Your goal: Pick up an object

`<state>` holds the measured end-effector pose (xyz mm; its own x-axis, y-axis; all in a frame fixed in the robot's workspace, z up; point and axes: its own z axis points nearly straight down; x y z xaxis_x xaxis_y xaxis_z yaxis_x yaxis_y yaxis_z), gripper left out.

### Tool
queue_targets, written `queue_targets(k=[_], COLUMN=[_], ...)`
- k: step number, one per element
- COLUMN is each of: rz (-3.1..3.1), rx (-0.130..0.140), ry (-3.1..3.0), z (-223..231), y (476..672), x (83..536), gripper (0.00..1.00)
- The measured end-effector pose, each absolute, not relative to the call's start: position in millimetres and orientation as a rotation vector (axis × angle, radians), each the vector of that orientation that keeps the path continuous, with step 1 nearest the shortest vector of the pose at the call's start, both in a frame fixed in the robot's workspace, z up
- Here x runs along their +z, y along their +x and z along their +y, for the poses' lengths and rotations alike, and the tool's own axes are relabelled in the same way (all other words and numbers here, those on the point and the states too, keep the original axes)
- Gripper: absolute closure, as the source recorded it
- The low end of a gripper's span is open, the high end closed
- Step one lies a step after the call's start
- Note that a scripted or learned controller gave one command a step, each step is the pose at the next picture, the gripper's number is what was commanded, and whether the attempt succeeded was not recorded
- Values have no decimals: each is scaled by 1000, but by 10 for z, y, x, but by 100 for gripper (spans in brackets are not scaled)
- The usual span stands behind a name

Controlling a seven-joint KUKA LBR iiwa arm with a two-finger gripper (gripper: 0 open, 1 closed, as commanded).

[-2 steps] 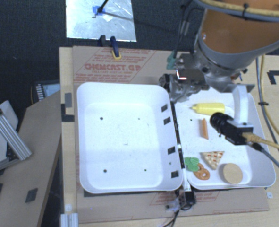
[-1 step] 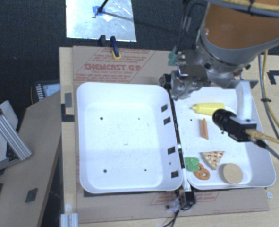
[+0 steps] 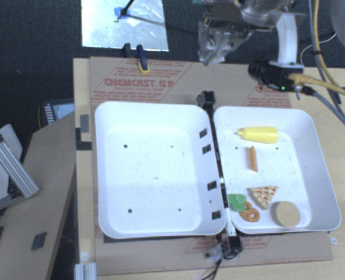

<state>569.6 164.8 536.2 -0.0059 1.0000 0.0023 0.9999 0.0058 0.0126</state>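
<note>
1. The robot's two-finger metal gripper (image 3: 212, 52) hangs near the top of the view, above the bench's far edge and beyond both bins. It is blurred, so I cannot tell how it is set. Nothing is seen held in it.
2. Directly above it is the grey arm wrist (image 3: 260, 2), coming in from the upper right, with a white bracket (image 3: 287, 37) beside it and yellow cables (image 3: 324, 83) trailing off to the right.
3. Below the gripper, a black clip (image 3: 206, 98) sits at the far end of the seam where the two shallow white plastic bins meet.
4. The right white bin (image 3: 318, 156) holds all the small objects, well apart from the gripper:
   - a yellow plastic toy bottle (image 3: 258, 134) lying on its side near the far wall;
   - a thin orange stick (image 3: 253, 158) just below it;
   - a toy pizza slice (image 3: 262, 195) nearer the front;
   - a round tan disc (image 3: 288, 213) at the front right;
   - a small green leafy toy (image 3: 237, 202) touching a brown pretzel-shaped toy (image 3: 249, 214) at the front left corner.
5. The left white bin (image 3: 111, 156) lies alongside, its bare floor dotted with small dark marks.
6. Both bins rest on a brown cardboard sheet (image 3: 140, 81) with red print, on the wooden bench (image 3: 341, 133).
7. Beyond the bench, a shiny silver square sheet (image 3: 125, 16) lies on dark floor.
</note>
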Motion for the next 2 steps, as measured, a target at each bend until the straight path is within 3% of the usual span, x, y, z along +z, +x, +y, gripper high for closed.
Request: queue_targets(k=[1,2], rz=[2235,2226], rx=[-10,18], ry=[2214,2212], z=[2348,2345], y=[5890,5595], x=[4130,5420], gripper=[100,100])
